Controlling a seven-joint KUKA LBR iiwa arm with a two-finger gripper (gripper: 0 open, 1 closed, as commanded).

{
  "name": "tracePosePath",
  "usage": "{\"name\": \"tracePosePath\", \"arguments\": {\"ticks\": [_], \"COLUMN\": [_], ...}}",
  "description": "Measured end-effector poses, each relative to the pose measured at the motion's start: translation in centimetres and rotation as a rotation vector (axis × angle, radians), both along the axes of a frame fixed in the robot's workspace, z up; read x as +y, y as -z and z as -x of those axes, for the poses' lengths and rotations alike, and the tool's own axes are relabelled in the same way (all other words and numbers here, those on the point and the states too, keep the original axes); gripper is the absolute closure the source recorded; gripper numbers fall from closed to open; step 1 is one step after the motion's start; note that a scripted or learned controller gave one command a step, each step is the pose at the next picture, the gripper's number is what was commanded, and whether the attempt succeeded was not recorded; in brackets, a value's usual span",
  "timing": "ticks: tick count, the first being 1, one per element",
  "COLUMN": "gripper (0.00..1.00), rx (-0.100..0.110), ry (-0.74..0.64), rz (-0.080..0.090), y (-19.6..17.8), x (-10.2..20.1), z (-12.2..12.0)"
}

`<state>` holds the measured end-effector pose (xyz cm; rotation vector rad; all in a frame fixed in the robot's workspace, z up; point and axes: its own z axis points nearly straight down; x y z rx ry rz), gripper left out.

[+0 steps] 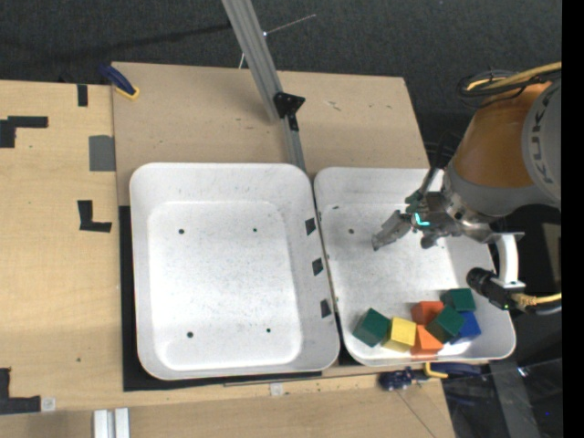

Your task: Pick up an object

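1. A wooden bench (55,272) seen from above at a slant carries two shallow white bins side by side.
2. The left bin (146,245) is the larger in view, a rounded rectangle with a few small dark dots on its floor.
3. The right bin (365,194) touches the left one along a shared edge marked by small dark clips.
4. A grey robot arm (511,153) with an orange band reaches in from the right, over the right bin's upper half.
5. Its gripper (391,234) points left and slightly down, above bare white floor near the middle of the right bin.
6. The fingers look drawn close together into a dark point with nothing between them, though the view is too coarse to tell for certain whether they are open or closed.
7. A small teal light glows on the gripper body just behind the fingers.
8. The objects to pick up are a cluster of coloured blocks (424,325) in the near right corner of the right bin, well apart from the gripper.
9. The cluster includes a dark green block (371,326) at the left, a yellow block (401,333) touching it, orange blocks (425,314) in the middle, and green and blue blocks (459,310) at the right.
10. A slanted grey metal bar (251,39) crosses the bench behind the bins, ending at a black bracket near the top of the seam between them.
11. Black tape marks (88,215) sit on the bench to the left of the bins.
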<state>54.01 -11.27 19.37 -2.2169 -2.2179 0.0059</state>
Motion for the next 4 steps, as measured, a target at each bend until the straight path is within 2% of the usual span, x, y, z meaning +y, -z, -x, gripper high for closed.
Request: {"name": "tracePosePath", "arguments": {"ticks": [1,3,4], "gripper": [0.0,0.0,1.0], "rx": [-0.005,0.001,-0.003], "ry": [-0.001,0.0,-0.002], "rz": [0.001,0.001,0.0], "y": [-0.3,9.7,8.4], "x": [0.0,-0.2,-0.1], "z": [-0.1,-0.2,-0.3]}}
